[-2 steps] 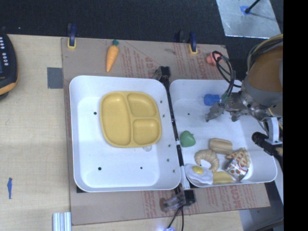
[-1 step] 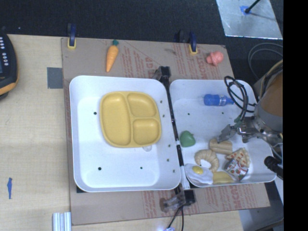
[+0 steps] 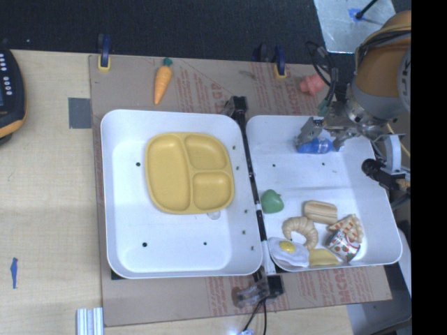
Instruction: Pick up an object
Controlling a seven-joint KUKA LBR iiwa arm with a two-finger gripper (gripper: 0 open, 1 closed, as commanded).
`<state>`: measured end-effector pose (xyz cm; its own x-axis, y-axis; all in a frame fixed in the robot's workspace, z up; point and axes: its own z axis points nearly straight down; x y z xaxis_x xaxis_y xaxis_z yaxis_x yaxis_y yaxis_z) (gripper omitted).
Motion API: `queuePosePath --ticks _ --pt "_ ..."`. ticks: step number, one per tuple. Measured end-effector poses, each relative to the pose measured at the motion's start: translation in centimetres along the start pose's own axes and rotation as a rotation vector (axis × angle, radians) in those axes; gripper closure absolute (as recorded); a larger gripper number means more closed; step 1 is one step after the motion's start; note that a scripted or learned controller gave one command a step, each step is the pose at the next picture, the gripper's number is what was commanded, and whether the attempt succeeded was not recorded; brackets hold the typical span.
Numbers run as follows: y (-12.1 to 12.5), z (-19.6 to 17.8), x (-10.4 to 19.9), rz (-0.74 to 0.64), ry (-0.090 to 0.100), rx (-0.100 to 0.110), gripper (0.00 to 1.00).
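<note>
My gripper (image 3: 323,141) is down in the far part of the right bin (image 3: 367,194), with the arm reaching in from the right. Its two grey fingers (image 3: 306,131) are spread open. A small blue object (image 3: 313,146) lies on the bin floor between the fingertips. Nearer the front of the same bin are a green piece (image 3: 272,201), a bread roll (image 3: 320,211), a croissant (image 3: 302,229), a fried egg (image 3: 286,250), a yellow piece (image 3: 323,258) and a red-and-white patterned item (image 3: 346,238).
The left bin (image 3: 126,208) holds a yellow divided plate (image 3: 188,172). Behind the bins, on the cardboard, lie a toy carrot (image 3: 162,82) and a pink object (image 3: 311,84). A black device (image 3: 10,93) sits at the bench's far left edge.
</note>
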<state>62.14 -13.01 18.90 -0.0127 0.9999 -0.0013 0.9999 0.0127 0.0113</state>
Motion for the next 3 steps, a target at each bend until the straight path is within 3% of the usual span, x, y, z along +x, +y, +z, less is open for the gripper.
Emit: queuePosePath --ticks 1,2,3 --pt "-12.8 1.8 -1.5 0.014 0.004 0.025 0.00" --pt "-5.8 -0.5 4.6 0.001 0.003 0.007 0.00" --pt "-13.8 8.7 3.7 0.011 0.005 0.028 0.00"
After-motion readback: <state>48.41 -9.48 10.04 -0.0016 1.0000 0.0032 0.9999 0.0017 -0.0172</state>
